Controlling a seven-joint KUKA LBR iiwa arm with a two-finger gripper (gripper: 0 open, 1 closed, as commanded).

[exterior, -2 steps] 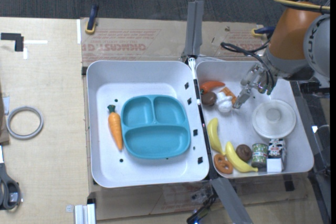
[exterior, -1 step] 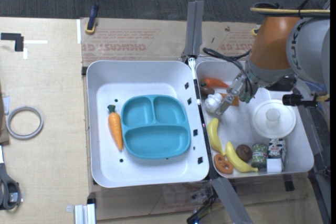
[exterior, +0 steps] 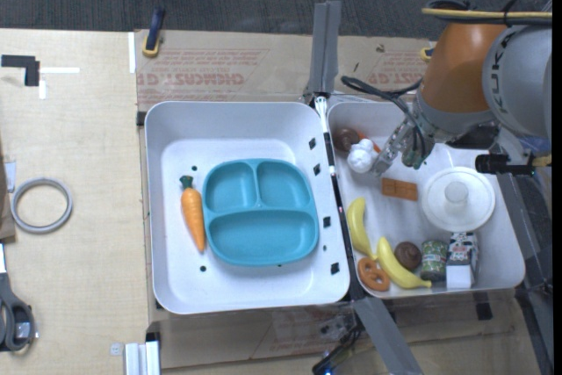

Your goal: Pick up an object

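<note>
Our end effector (exterior: 406, 147) hangs low in the right bin (exterior: 492, 277), near a white ball (exterior: 361, 157). Nothing is lifted yet; the grasp is left, and its state we cannot tell.

A roll of grey tape (exterior: 39, 205) lies on the table (exterior: 79, 127) left of the bins, scissors (exterior: 15, 322) sit at the lower left edge, and a blue clamp (exterior: 155, 31) rests near the cardboard

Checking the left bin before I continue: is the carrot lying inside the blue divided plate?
No, the carrot lies on the bin floor beside the blue plate's left edge.
</note>
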